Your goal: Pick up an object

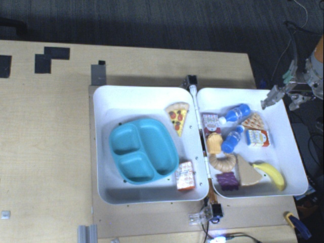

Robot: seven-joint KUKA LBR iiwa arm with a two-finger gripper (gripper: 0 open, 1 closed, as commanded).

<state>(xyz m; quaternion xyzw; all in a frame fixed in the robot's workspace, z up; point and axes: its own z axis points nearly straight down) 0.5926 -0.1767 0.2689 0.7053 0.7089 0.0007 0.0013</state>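
Pale bench (45,151), fingers (276,95) above right bin's (296,151) far-right rim.

Grey arm reaching in from the right, gripper (281,93) raised, fingers spread apart — nothing between them

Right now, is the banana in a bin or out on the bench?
In. The banana lies inside the right bin, near its front corner.

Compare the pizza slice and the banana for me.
The pizza slice lies in the left bin; the banana lies in the right bin. The pizza slice is a flat triangle with red spots; the banana is plain yellow and curved. Both are toy foods.
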